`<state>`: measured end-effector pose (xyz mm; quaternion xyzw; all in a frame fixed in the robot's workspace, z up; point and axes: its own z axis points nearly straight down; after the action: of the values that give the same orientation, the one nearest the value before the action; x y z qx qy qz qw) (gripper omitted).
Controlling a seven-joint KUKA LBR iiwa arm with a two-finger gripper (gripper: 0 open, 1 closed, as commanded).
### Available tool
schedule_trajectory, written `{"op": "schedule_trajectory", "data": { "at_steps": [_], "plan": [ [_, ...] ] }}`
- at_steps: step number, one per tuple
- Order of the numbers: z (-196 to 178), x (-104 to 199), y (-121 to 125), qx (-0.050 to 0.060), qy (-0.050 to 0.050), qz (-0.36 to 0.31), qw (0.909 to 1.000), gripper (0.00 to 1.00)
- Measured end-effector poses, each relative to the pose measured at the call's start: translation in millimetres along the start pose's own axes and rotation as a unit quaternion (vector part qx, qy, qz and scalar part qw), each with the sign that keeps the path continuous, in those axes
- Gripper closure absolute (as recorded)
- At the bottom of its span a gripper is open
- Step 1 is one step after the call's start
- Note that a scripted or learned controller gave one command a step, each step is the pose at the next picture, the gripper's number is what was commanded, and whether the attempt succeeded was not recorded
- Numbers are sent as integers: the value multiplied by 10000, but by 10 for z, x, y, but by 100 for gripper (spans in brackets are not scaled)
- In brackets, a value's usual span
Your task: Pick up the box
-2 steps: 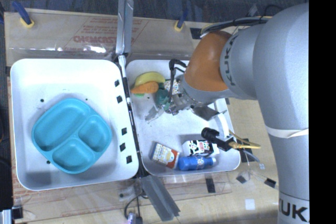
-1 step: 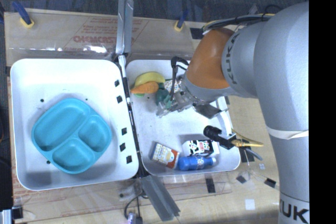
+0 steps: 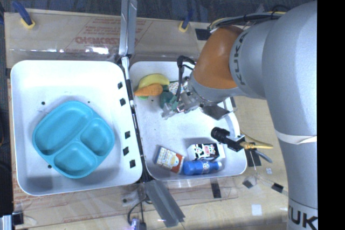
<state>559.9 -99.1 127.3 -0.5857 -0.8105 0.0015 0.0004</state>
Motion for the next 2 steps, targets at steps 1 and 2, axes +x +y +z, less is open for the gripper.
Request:
{"op": "schedule_trajectory", "data": {
  "at_steps": [1,2],
  "plan": [
    [-845,661,406,-8,10,-73,10000,100],
    [-645,1344,1321,-4,7,-75,10000,100]
  ]
}}
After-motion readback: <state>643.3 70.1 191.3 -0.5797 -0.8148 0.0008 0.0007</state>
